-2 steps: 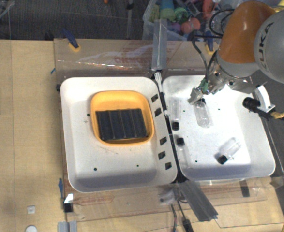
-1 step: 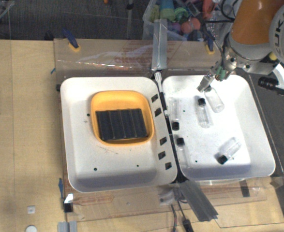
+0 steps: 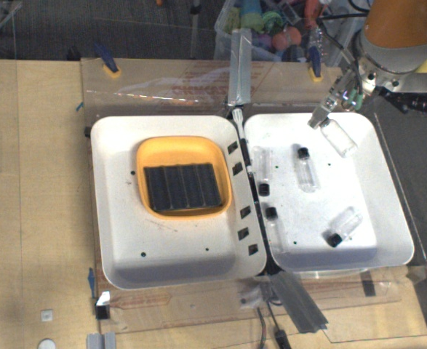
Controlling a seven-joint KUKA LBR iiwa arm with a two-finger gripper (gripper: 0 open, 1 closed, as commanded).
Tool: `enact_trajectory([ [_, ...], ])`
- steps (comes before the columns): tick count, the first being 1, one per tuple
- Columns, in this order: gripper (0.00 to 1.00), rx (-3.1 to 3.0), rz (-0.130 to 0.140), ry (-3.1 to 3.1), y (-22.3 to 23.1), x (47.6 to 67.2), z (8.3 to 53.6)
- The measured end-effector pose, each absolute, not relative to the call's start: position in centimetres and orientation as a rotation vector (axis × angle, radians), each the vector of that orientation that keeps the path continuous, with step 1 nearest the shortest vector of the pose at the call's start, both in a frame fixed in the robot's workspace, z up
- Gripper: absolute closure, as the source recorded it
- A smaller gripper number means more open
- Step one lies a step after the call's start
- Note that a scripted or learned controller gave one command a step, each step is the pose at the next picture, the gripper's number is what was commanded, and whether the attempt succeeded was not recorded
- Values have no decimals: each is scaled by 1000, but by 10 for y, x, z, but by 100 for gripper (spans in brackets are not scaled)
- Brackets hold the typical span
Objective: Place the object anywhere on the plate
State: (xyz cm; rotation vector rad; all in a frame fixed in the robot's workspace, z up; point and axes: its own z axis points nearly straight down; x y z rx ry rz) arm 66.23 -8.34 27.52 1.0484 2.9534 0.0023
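Plate (image 3: 184, 151) in L bin (image 3: 111, 195), vials (image 3: 305, 171) prob. R

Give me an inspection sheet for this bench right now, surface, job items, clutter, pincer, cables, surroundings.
Surface: wooden bench bearing a left bin and a right bin, side by side.
Job's things: orange plate in the left bin, a dark ribbed block lying on it; clear vials with black caps in the right bin, one near the middle, one at the lower right, one along the left wall, one by the pincer.
Clutter: nothing seen in the bins beyond these.
Pincer: pincer over the right bin's top edge; finger state unclear.
Cables: dark cables by the wrist.
Surroundings: crate of coloured toys behind the bench; blue clamps on its back edge.
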Motion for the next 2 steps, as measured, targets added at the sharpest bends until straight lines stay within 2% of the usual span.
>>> enact_trajectory([
  [1, 100, 818, 1, 3025, -120, 656, 363],
  [2, 100, 331, 0, 3113, -158, 657, 415],
])
